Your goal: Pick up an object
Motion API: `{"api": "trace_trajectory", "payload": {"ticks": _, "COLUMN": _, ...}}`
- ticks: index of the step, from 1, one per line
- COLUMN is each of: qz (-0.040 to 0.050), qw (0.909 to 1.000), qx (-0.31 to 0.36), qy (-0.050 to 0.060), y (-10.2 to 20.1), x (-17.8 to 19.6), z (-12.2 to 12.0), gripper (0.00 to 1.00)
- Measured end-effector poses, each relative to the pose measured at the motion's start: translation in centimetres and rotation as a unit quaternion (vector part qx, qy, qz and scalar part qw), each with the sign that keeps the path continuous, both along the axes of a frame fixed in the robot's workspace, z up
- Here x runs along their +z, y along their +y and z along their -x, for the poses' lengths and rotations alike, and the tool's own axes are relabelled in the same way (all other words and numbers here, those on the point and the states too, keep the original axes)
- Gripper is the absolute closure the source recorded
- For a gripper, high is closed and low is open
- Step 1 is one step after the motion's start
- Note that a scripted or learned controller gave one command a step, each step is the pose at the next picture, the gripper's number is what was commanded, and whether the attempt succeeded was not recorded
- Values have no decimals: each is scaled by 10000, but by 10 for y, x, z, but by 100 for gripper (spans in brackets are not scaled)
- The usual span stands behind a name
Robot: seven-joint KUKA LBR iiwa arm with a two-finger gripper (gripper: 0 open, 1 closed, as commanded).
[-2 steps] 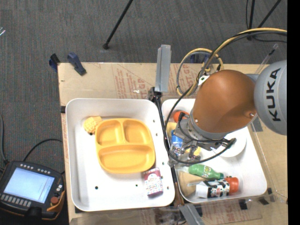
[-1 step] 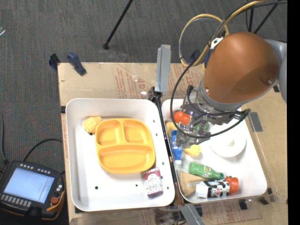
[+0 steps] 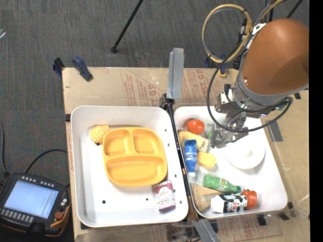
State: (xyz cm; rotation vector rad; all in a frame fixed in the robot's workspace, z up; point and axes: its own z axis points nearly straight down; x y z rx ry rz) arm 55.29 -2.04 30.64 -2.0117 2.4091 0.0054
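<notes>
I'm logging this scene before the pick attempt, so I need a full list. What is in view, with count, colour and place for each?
Bins: 2, white, side by side on the bench.
Divided plate: 1, yellow, left bin centre.
Toy corn: 1, yellow, left bin, at the plate's upper left corner.
Small carton: 1, pink and white, left bin, near corner.
Toy tomato: 1, red, right bin, far left.
Blue bottle: 1, right bin, left side.
Green bottle: 1, right bin, near side.
Cow-print carton: 1, black and white, right bin, near edge.
Round plate: 1, white, right bin.
Teach pendant: 1, grey, lower left floor.
Gripper: 1, dark, over the right bin.
</notes>
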Motion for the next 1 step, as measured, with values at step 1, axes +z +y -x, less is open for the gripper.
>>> {"api": "trace_trajectory", "payload": {"ticks": 1, "qz": -15, "qw": 9962, "qx": 871, "qy": 68, "y": -55, "x": -125, "z": 60, "gripper": 100}}
